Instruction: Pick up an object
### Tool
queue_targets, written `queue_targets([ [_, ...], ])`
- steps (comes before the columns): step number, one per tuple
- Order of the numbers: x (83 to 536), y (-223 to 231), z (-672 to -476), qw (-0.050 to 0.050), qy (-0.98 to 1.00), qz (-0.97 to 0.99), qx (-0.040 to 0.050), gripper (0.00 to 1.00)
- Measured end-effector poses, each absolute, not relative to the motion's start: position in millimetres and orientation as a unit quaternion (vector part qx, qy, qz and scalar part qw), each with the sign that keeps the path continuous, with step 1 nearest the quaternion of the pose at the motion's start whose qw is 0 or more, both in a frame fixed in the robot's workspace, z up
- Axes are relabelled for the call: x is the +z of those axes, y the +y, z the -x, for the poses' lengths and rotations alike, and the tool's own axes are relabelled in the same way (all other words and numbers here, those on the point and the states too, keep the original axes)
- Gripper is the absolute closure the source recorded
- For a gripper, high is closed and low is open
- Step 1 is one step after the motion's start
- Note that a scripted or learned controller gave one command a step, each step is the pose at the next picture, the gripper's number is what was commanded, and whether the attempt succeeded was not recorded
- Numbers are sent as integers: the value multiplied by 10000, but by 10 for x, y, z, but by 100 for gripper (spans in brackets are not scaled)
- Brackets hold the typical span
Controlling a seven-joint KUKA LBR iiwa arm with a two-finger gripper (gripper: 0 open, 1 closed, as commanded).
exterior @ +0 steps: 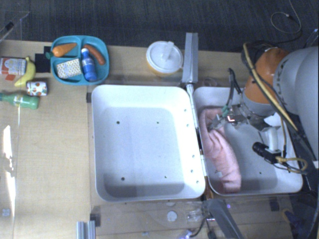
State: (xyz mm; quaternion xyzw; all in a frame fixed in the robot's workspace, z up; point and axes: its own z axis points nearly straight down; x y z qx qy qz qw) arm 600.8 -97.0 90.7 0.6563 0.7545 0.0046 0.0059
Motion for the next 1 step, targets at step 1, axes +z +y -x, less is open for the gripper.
queue_targets([
  [1,913,-957,-5561,73,7923,-6100,49,0],
])
